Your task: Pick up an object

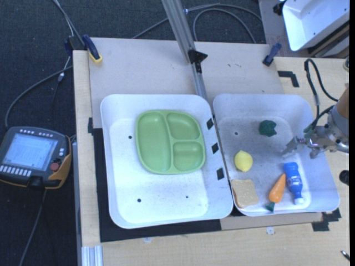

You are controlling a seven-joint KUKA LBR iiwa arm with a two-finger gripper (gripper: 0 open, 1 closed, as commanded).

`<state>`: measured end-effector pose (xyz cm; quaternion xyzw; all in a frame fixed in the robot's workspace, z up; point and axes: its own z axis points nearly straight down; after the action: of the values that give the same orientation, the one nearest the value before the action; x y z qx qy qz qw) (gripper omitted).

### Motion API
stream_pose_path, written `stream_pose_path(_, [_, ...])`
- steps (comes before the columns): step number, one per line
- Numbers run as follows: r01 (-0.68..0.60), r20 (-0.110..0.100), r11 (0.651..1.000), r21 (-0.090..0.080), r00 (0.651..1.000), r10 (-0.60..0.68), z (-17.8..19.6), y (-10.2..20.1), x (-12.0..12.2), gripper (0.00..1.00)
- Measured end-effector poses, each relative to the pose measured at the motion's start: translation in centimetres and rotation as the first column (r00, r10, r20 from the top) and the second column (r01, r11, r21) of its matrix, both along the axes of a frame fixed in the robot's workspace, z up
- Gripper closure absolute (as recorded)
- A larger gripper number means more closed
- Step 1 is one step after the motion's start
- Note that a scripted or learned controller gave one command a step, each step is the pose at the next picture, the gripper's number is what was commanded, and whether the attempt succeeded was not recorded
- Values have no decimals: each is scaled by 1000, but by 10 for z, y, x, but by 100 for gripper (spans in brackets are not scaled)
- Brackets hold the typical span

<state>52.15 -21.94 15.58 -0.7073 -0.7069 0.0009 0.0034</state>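
A: Where are the objects seen?

B: A blue bottle [293, 183], carrot [277, 188], lemon [243, 160] and bread slice [244, 193] are found lower right, in the right bin [252, 107].

A: And the gripper [307, 143]?

B: Spread apart at the right edge, nothing gripped.

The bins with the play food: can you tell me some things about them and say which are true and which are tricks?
1. The green plate lies in the left bin. True.
2. The lemon sits on the green plate. False: it lies in the right bin, above the bread slice.
3. The carrot lies right beside the blue bottle. True.
4. The tool holds the broccoli. False: the broccoli lies apart from it, up and to its left.
5. The bread slice is near the right bin's front edge. True.
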Motion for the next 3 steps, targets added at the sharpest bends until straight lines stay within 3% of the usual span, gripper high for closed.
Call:
stream_pose_path(1, [-1, 0, 1000, 0, 1000, 1, -44, 4, 3, 0])
stream_pose_path(2, [-1, 7, 1000, -2, 1000, 1, -30, 3, 5, 100])
stream_pose_path(3, [0, 11, 1000, -6, 1000, 0, 19, -2, -1, 100])
